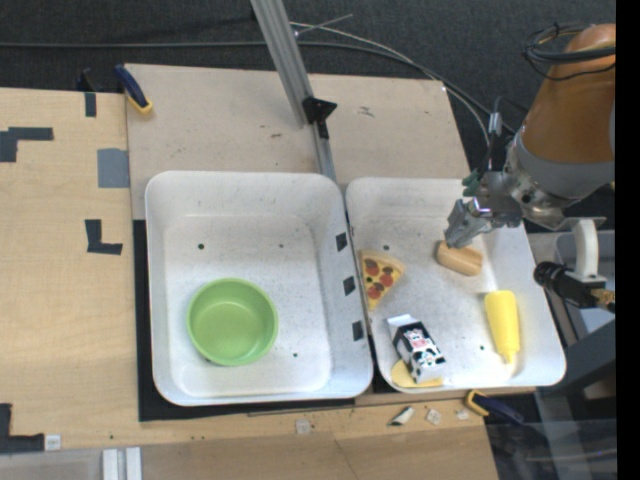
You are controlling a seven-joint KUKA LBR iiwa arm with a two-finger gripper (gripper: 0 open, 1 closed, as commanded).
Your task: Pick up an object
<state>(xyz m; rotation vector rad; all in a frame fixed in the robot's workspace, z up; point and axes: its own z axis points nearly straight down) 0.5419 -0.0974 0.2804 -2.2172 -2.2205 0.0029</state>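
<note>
Metal pole (283,48); perhaps clamps (133,88)

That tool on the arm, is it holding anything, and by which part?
It cannot be told. The tool sits just above a tan bread-like piece in the right bin, with no clear hold visible.

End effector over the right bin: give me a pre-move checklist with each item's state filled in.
1. End effector is above a target: ok, it sits just over the tan bread roll in the right bin.
2. Finger opening: cannot tell at this angle.
3. Roll already grasped: cannot tell; contact is hidden.
4. Space around the roll: ok, the pizza slice and yellow corn lie apart from it.
5. Milk carton out of the way: ok, it is near the bin's front edge.
6. Left bin contents undisturbed: ok, the green bowl sits upright.
</note>
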